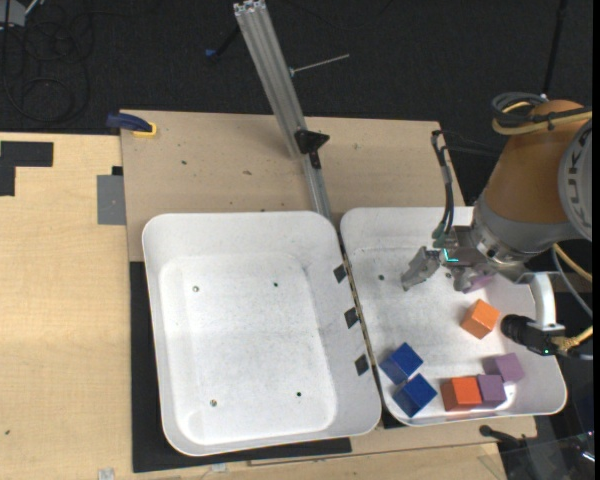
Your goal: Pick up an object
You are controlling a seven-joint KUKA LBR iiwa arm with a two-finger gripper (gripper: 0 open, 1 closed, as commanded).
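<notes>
Nearest the camera, along the front edge of the right bin [375, 238], a row of blocks is seen. A blue block [416, 395] lies at the front left, with a second blue block [402, 361] just behind it, the two touching or nearly so. To their right, an orange-red block [464, 392] sits against a purple block [491, 389], and another purple block [505, 368] is set just behind that pair, near the bin's right rim. Farther back, an orange block [480, 318] lies alone, tilted like a diamond, between the row and the gripper.

Behind it, the gripper [420, 269] is lowered over the middle of the right bin, its grey fingers [416, 266] pointing toward the left. Whether the fingers are apart or together cannot be told, and no block is seen between them. A pale purple block [477, 279] is partly covered by the wrist, just right of the fingers.

The left bin [170, 243] sits beside the right one on the bench [220, 158]. At the far side, a slanted metal rail [275, 78] rises over the bench, and the grey arm [535, 183] with its orange band enters from the right.
</notes>
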